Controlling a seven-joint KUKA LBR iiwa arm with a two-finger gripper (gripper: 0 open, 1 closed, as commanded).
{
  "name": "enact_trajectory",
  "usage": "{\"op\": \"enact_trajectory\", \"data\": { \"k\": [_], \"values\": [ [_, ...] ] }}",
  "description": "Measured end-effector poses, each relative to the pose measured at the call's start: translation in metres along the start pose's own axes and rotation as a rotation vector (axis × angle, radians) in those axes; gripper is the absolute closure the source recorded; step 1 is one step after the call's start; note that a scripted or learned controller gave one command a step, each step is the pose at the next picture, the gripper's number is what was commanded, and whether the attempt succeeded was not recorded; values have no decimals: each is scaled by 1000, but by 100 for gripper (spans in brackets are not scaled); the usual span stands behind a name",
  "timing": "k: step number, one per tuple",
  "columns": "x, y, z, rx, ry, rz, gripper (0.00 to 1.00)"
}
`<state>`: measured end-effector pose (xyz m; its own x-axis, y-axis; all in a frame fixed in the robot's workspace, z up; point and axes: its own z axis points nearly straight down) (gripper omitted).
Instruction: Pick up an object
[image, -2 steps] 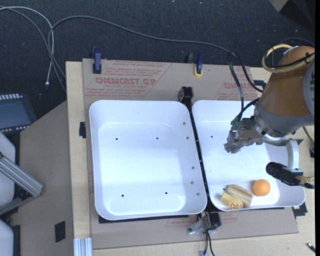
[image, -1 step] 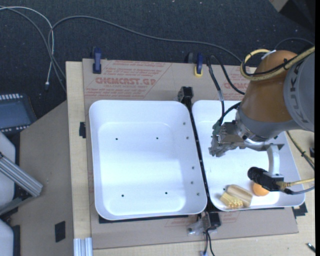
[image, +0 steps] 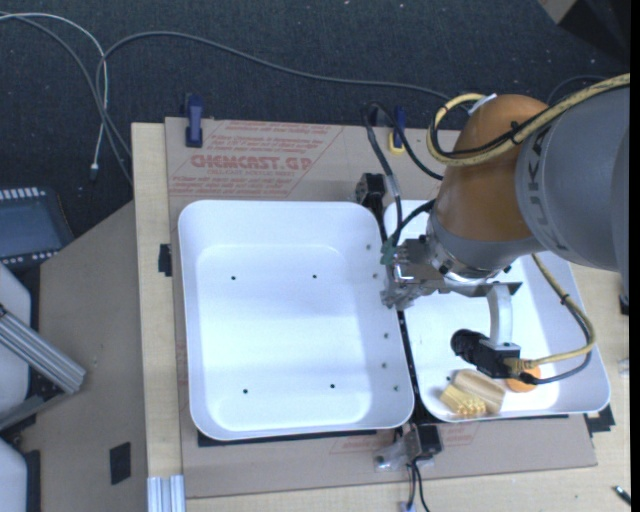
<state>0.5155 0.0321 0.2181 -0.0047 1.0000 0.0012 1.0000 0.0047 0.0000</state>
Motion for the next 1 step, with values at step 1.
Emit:
{"op": "enact_trajectory", "data": {
  "k": [1],
  "values": [
    [58, -7, 3, 0, 0, -1, 100]
  ]
}}
